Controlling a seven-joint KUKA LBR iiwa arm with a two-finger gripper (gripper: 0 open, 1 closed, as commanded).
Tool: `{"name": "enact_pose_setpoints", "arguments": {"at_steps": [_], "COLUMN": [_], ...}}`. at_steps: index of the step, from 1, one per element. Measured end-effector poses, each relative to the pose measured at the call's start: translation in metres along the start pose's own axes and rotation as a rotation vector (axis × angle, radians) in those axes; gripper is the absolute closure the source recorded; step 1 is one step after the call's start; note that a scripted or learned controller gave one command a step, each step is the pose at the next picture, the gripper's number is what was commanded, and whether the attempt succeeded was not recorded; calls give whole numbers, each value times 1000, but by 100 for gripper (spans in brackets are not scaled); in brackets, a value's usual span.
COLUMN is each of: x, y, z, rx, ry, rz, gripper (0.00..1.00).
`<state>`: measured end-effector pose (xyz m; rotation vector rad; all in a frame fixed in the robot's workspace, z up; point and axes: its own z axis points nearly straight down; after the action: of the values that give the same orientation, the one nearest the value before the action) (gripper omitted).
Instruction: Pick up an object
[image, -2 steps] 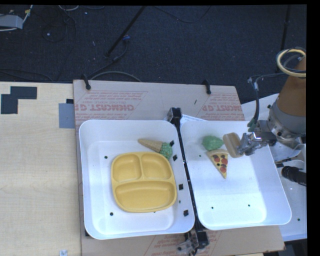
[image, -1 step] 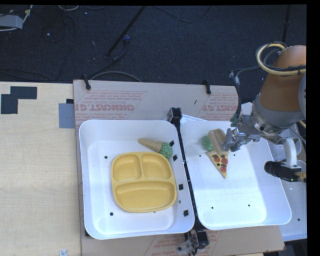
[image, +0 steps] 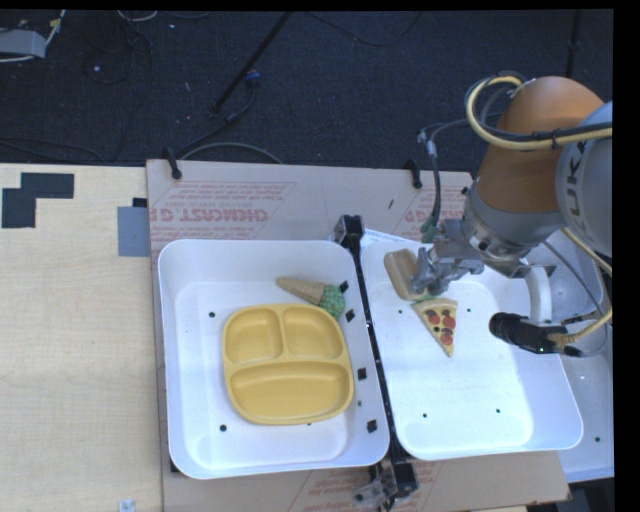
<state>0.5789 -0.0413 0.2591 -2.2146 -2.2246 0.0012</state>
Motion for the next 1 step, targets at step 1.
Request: {"name": "enact_pose_setpoints", "arguments": {"at_steps": [1], "x": [54], "y": [4], "z": [-1], "rx": [1], "ry": [0], "rz": [0], "gripper": [100]}}
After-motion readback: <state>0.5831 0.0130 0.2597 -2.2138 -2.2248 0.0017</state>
